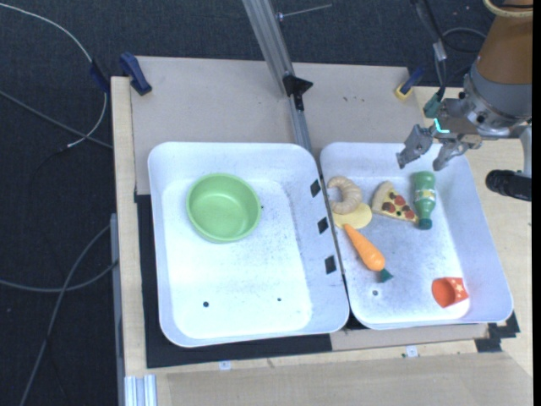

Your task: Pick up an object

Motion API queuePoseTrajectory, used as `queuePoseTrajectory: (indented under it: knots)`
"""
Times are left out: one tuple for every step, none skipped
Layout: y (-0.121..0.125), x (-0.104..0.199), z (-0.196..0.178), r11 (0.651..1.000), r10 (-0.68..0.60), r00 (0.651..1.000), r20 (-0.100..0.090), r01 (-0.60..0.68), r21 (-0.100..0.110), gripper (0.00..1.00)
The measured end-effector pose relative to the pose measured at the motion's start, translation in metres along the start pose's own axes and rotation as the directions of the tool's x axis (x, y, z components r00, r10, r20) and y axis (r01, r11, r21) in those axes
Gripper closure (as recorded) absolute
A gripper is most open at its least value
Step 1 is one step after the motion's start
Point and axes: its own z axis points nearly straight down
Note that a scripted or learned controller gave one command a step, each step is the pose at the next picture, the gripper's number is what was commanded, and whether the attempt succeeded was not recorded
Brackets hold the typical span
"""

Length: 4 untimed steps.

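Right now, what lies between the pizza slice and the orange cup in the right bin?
Nothing lies between the pizza slice and the orange cup; the camera view shows bare white bin floor there.

The wooden bench point(211, 100) carries two white bins. The left bin point(169, 303) sits at nine o'clock. The right bin point(486, 260) sits at three o'clock.
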Motion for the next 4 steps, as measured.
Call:
queuePoseTrajectory:
  knots:
    - [0.001, 0.0, -0.004, 1.0, 0.0, 1.0, 0.001, 0.0, -0.007, 0.0]
    - [0.0, 0.002, 0.039, 1.0, 0.001, 1.0, 0.0, -0.001, 0.001, 0.0]
    - [-0.001, -0.003, 0.084, 1.0, 0.002, 1.0, 0.0, -0.002, 0.002, 0.0]
    - [-0.004, 0.006, 0.143, 1.0, 0.001, 1.0, -0.001, -0.001, 0.002, 0.0]
